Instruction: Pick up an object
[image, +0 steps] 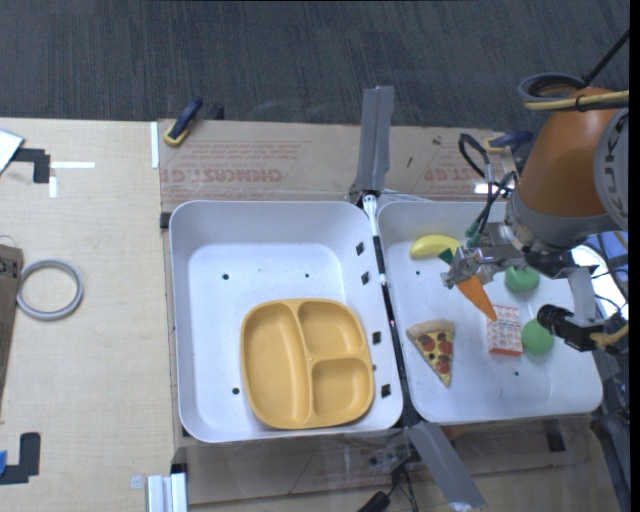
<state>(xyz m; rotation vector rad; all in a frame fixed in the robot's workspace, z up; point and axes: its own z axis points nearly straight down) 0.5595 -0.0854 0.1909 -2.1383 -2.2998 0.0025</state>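
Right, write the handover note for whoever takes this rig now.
Gripper: over the right bin, above the carrot; grip state unclear, nothing seen held.
Right bin also holds: banana, pizza slice, two green balls, small carton.
Left bin: yellow divided plate.
Done: nothing lifted yet.
Left: grasp and raise one object, probably the carrot.

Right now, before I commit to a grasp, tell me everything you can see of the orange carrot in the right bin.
The orange cone-shaped toy carrot looks like smooth plastic. It lies in the right white bin, slanting from upper left to lower right, pointed end toward the small red and white packet. Its thick end sits right under the tool, beside the yellow banana. Whether the tool grips it is unclear.
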